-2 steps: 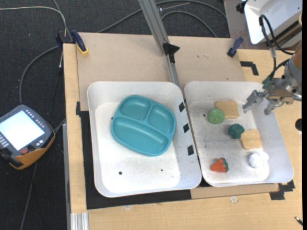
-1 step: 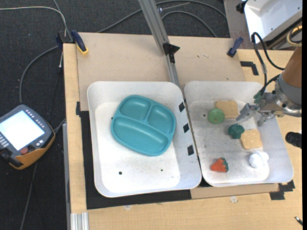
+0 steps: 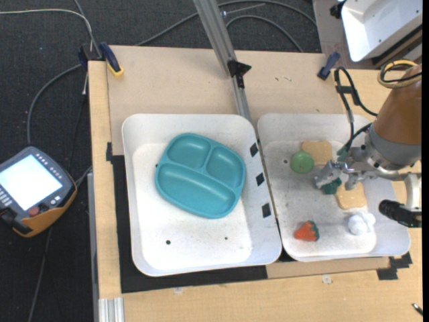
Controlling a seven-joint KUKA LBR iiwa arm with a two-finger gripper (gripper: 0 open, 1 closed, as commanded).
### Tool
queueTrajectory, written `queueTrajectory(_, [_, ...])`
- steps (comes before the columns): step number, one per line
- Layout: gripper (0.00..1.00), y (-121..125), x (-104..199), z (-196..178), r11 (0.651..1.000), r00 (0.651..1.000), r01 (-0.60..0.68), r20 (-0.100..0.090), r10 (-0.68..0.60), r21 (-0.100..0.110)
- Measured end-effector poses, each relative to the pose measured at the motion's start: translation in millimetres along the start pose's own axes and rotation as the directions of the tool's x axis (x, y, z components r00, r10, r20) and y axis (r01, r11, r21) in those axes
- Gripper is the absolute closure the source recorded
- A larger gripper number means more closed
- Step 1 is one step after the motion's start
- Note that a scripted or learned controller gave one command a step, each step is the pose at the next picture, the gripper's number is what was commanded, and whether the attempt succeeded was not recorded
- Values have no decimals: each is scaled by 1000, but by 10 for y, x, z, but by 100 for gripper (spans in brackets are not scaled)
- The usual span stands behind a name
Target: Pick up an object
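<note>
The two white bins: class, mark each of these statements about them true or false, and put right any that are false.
1. A teal divided plate lies in the left bin. True.
2. A green ball sits in the left bin. False: it is in the right bin.
3. The gripper is over the right bin. True.
4. A red strawberry-like object lies near the right bin's front edge. True.
5. The teal plate is stacked on the green ball. False: they lie in separate bins.
6. The small white object is in the left bin. False: it is in the right bin's front right corner.
</note>
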State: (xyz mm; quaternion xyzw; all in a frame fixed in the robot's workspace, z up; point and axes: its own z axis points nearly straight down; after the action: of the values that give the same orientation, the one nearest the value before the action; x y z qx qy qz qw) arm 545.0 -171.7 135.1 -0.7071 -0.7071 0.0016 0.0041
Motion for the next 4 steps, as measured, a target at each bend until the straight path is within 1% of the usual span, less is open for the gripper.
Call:
queueTrajectory(1, [0,30,-13,472,1000,1000,0,6,0,-14])
queueTrajectory(2, [100,55,-15,325,1000,1000,0,8,0,-23])
queueTrajectory(3, [100,72,66,-145,1000,1000,2,5,-2,-13])
queueTrajectory(4, [100,170,8,-708,1000,1000,2,6,-1,-16])
